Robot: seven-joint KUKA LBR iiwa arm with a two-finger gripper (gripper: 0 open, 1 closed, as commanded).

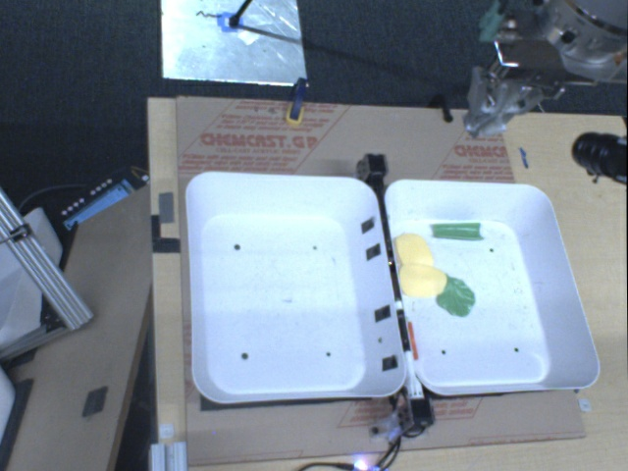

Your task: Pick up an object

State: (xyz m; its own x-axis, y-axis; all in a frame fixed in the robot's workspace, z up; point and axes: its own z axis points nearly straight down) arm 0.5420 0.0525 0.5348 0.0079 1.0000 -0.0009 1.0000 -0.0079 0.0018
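Your hand (488, 116) hangs high beyond the right bin (564, 292); I cannot tell its state. Drop toward the green block (456, 231), below it, apart from the yellow pieces (417, 266).

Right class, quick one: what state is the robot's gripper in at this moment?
Gripper: above the bench beyond the right bin, nothing between its fingers; open or shut cannot be told.

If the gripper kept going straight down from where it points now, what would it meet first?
Probably the cardboard sheet behind the right bin, not the bin's contents; the gripper hangs beyond its far rim, though depth is uncertain.
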